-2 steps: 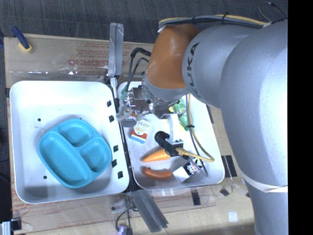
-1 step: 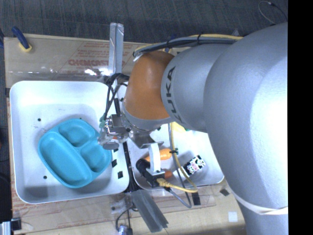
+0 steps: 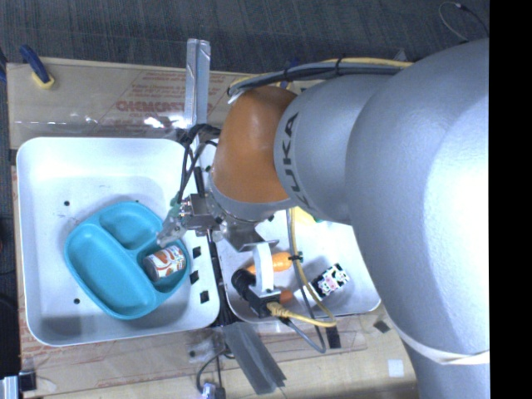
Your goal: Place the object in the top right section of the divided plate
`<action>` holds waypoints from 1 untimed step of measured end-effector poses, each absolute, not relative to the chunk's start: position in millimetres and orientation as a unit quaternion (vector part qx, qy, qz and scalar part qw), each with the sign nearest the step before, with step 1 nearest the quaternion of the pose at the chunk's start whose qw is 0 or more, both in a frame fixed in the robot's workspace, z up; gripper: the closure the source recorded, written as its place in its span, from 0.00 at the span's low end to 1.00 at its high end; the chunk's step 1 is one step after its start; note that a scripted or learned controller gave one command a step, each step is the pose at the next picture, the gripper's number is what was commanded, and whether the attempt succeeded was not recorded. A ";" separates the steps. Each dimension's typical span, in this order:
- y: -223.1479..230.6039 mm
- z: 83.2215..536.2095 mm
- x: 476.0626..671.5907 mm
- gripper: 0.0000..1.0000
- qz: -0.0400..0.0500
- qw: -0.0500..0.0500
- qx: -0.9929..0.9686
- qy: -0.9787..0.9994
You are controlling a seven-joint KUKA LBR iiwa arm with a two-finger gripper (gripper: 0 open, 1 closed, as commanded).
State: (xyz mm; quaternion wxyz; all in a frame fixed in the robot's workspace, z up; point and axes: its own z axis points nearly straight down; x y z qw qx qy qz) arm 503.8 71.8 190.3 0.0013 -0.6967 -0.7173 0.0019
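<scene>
A blue divided plate lies tilted in the left white bin. A small orange-and-white can rests on its side in the plate's small compartment at the right end. The other small compartment, just above it, holds nothing, as does the big one at the left. My gripper hangs right above the can, at the plate's right rim, with the can just below its tip. The grey arm with its orange band covers the area between the two bins.
The right bin holds an orange carrot-like piece and a small black-and-white toy; most of this bin is hidden under the arm. Bare floor of the left bin lies around the plate.
</scene>
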 end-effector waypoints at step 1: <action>46.2 191.0 507.6 0.00 0.001 0.000 -0.825 -0.564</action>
